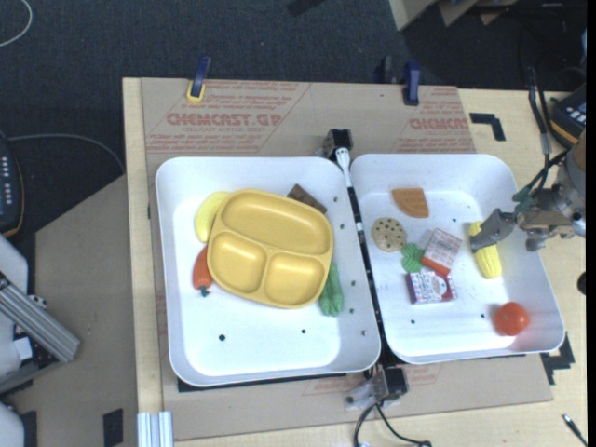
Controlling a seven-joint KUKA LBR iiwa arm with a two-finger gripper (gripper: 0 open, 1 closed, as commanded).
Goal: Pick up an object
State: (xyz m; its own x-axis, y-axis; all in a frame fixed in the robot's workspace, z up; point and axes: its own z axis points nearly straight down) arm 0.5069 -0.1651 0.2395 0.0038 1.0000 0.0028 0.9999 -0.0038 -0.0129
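Carefully Does It: Settling the Jaws Over the Corn

Nearest the camera, along the front of the right-hand shallow white bin [535, 343], sits a small round red tomato-like toy [510, 318], near that bin's front right corner. Taking the right-hand bin as the landmark throughout, the likeliest target lies a little further back along its right side: a short yellow plastic corn cob [488, 260], lying roughly lengthwise front to back. The grey two-finger gripper [492, 230] hangs right at the cob's far end, reaching in over the bin's right wall. Whether the jaws are apart or together I cannot tell; the cob is not visibly between them.

To do this step well, I would judge that the jaws need to be centred over the cob's middle rather than its tip, turned so they close across its narrow width, and lowered until they straddle it before closing. A round, smooth cob is apt to squirt out of an off-centre pinch.

Towards the bin's middle lie a red-and-white packet [430, 288], a paler printed packet [442, 247] and a small green piece [413, 259]; these are apart from the cob. Further back sit a speckled round biscuit [388, 234] and an orange-brown wedge [410, 202]. Left of the landmark, the other bin [186, 343] holds a yellow divided plastic tray [270, 249].
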